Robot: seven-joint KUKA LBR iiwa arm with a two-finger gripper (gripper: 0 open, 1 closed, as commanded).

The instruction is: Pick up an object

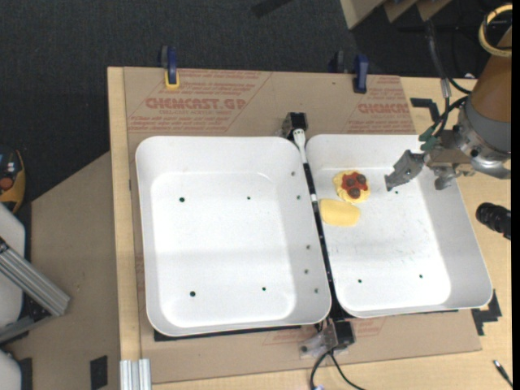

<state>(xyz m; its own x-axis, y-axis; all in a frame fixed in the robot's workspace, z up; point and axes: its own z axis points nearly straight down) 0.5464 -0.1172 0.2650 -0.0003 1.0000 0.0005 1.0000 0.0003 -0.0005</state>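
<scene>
gripper (421,171) looks spread and empty above the right bin (455,242); the yellow piece (339,213) hugs the wall, so fingers may jam

This is a robotics lab or test cell. A brown board (244,96) printed with a maker's name is held to the worktop (81,218) by blue clamps (170,59). Two white bins (227,226) sit side by side on it, cables (325,364) trail off the front edge, and aluminium framing (32,283) stands at the left over dark carpet (122,15).
</scene>
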